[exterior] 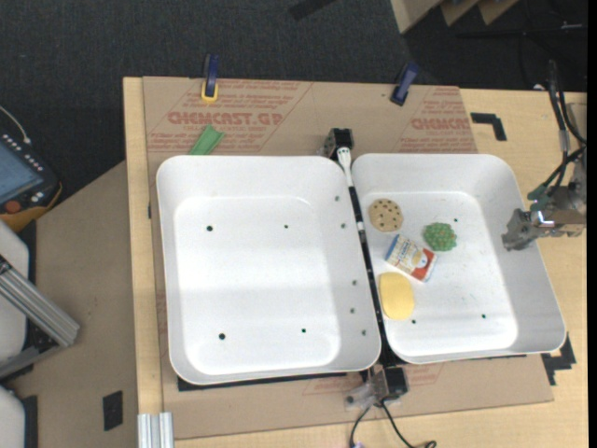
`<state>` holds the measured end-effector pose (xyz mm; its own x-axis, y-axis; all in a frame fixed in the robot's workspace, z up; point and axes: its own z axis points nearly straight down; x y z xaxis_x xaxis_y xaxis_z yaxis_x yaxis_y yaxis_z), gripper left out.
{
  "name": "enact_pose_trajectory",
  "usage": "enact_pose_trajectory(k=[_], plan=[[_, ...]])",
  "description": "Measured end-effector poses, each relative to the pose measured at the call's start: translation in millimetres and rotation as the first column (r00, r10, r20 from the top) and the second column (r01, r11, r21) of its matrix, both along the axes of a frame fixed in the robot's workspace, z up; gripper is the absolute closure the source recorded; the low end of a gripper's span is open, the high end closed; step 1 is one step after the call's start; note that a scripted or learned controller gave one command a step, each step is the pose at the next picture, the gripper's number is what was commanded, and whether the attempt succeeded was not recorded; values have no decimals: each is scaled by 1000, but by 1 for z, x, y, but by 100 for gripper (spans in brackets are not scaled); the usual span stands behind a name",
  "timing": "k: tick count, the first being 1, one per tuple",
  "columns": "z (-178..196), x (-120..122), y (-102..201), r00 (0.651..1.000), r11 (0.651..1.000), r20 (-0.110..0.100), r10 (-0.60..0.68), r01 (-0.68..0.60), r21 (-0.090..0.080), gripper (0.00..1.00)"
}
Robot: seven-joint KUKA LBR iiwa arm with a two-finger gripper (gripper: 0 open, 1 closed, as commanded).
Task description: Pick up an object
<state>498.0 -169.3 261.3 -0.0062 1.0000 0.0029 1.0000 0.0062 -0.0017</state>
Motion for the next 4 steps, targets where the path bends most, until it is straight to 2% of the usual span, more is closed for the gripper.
enact_pose_trajectory(k=[1, 2, 3, 4], plan=[[-36, 31, 76, 1000, 1000, -3, 2, -2, 2, 100], [-33, 45, 147, 1000, 1000, 3, 1, -1, -2, 100], [99, 28, 221, 1000, 1000, 18, 5, -5, 2, 100], [61, -21, 230, 1000, 1000, -6, -4, 4, -2, 100]])
